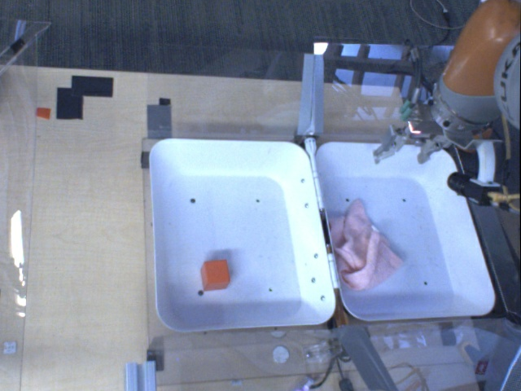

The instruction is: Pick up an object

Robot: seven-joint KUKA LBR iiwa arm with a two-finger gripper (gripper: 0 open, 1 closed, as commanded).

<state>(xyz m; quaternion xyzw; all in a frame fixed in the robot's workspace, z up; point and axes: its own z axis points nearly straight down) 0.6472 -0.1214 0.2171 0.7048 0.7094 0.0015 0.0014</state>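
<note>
- Pincer (409, 147) up at the far edge of the right bin (456, 300), hanging off the grey arm (480, 63) w/ its orange band.
- Fingers (389, 147) splayed apart, nothing between them.
- Pink cloth (364, 247) lies crumpled in the right bin, near-left part, close to the wall shared w/ the left bin (175, 218).
- Cloth sits nearer the camera than the pincer and a bit left of it; clear white floor between them, no contact.
- Orange cube (216, 274) in the left bin, near-left area, flat on the floor, well apart from the pincer, across the divider.
- Both bins side by side on the wooden counter (81, 243).
- Black L-shaped mark (80, 94) and a small orange tag (43, 113) on the counter, far left corner.
</note>
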